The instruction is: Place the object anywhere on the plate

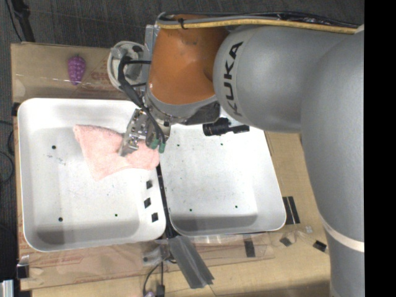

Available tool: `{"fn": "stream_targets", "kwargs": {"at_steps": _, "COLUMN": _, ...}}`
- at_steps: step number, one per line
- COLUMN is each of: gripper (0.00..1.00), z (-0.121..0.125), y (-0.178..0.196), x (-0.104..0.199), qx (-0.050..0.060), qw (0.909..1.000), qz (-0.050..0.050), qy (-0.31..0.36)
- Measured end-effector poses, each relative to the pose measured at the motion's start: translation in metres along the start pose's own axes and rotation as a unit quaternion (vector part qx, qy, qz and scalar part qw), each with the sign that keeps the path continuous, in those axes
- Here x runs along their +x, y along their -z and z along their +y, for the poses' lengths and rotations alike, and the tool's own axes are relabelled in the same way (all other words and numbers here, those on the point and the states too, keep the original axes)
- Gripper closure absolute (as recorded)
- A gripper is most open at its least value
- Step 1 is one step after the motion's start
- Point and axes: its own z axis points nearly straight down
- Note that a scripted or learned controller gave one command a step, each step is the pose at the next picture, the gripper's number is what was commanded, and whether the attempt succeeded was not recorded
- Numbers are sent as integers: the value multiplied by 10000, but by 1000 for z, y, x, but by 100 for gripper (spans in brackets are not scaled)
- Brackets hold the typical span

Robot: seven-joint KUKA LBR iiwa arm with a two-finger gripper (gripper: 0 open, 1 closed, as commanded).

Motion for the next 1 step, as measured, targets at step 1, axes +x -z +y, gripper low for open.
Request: {"fn": "stream_targets", "kwargs": {"at_steps": 1, "gripper": 100, "z": 40, "y": 4, "x": 39, "qx": 3, "qw": 9877, "qz": 2, "qy": 1562}}
